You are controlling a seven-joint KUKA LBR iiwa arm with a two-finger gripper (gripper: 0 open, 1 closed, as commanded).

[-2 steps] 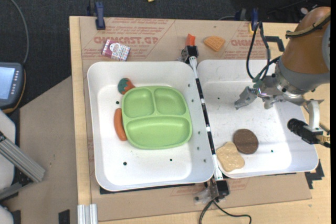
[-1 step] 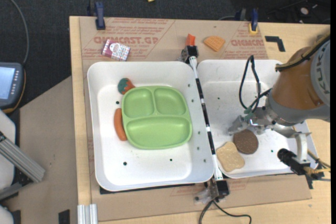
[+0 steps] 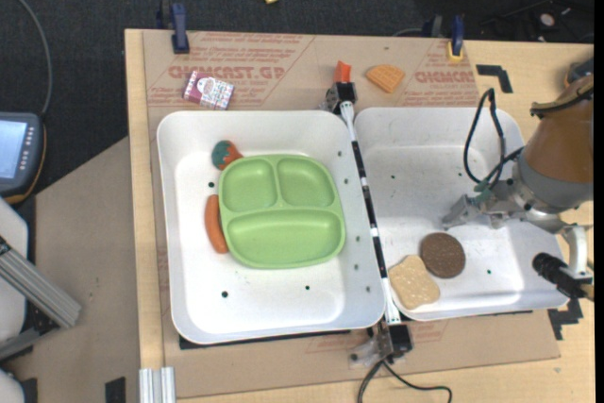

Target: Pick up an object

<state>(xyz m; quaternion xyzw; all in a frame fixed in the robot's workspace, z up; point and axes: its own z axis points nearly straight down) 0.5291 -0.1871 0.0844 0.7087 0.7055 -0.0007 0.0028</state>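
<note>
In the right bin (image 3: 415,146) a round brown cookie (image 3: 442,255) lies near the front. A beige bread slice (image 3: 414,282) lies just beside it, at the front left corner. My gripper (image 3: 462,210) reaches in from the right and hangs low over the bin floor, just above and behind the cookie. Nothing shows in its grasp. In the left bin (image 3: 189,288) a green divided plate (image 3: 280,209) lies flat, with an orange carrot-like piece (image 3: 215,224) along its left edge. A small green and red round item (image 3: 225,153) lies at the plate's back left corner.
On the bench behind the bins lie a pink packet (image 3: 209,90) and an orange cracker (image 3: 385,77). Clamps (image 3: 176,25) hold the board's back edge. A black cable (image 3: 483,132) loops over the right bin from the arm (image 3: 559,156).
</note>
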